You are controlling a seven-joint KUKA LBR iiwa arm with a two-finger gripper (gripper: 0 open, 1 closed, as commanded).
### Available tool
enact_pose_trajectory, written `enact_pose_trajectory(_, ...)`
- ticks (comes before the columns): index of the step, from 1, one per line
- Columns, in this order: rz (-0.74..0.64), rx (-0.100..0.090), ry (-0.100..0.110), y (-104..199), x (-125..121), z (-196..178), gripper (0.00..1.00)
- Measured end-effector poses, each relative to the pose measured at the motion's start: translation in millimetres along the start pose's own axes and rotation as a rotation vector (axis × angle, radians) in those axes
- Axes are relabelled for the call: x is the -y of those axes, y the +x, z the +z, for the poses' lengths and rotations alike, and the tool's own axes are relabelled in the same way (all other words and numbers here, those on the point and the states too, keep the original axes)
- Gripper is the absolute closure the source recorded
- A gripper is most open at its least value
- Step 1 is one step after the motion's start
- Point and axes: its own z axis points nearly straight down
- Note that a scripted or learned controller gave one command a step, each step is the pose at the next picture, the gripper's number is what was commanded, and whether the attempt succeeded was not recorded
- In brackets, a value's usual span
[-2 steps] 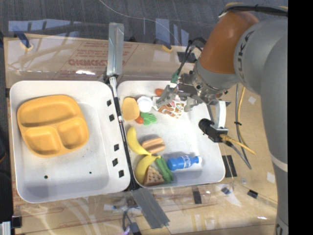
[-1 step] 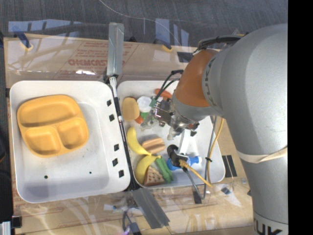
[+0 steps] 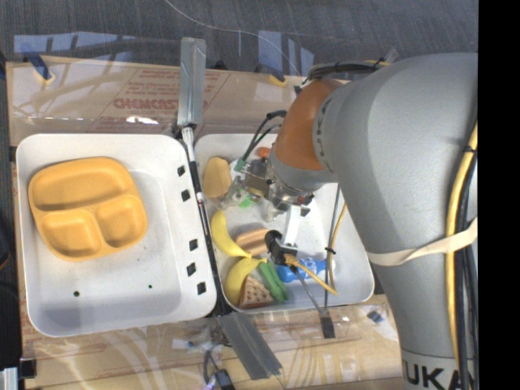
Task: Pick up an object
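1. Arm (image 3: 406, 177): one, grey, with an orange band (image 3: 301, 132) above the wrist. It enters from the right and bends down over the right bin (image 3: 351, 287), covering most of that bin's upper and right part.
2. Gripper (image 3: 246, 187): one, low in the upper left of the right bin, just beside the tan round piece. Its tip is a tangle of metal and glare, so how far it is open cannot be told, nor whether it has hold of anything.
3. Bins: two, white and shallow, side by side on the bench (image 3: 122, 96): the left bin (image 3: 106, 299) and the right bin.
4. Left bin contents: one yellow plate (image 3: 85, 205) with three compartments, lying flat in the upper left part.
5. Right bin contents, counted as far as visible:
   - one tan round piece (image 3: 216, 176) against the left wall
   - one banana (image 3: 221, 236) below it, curved along the same wall
   - one brownish sausage-shaped piece (image 3: 252, 239) at the banana's inner curve
   - one yellow rounded piece (image 3: 238, 276) near the lower rim
   - one brown speckled wedge (image 3: 256, 296) overlapping it
   - one green piece (image 3: 274, 284) beside the wedge
   - one blue piece (image 3: 294, 271) to the right of the green piece
   - one small red-orange piece (image 3: 264, 153) at the top
6. Hidden or unclear: the red-orange piece is largely covered by the wrist and cannot be identified. The blue piece is partly crossed by robot parts. Whatever lies under the arm in the right bin cannot be told.
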Motion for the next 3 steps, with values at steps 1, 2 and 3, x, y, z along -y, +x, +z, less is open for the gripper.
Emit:
enact_pose_trajectory(1, -0.004, 0.000, 0.002, 0.6, 0.3, -9.6, 1.00)
enact_pose_trajectory(2, -0.004, 0.000, 0.003, 0.3, 0.3, -9.4, 0.00)
enact_pose_trajectory(3, -0.006, 0.000, 0.004, 1.0, 0.5, -18.9, 1.00)
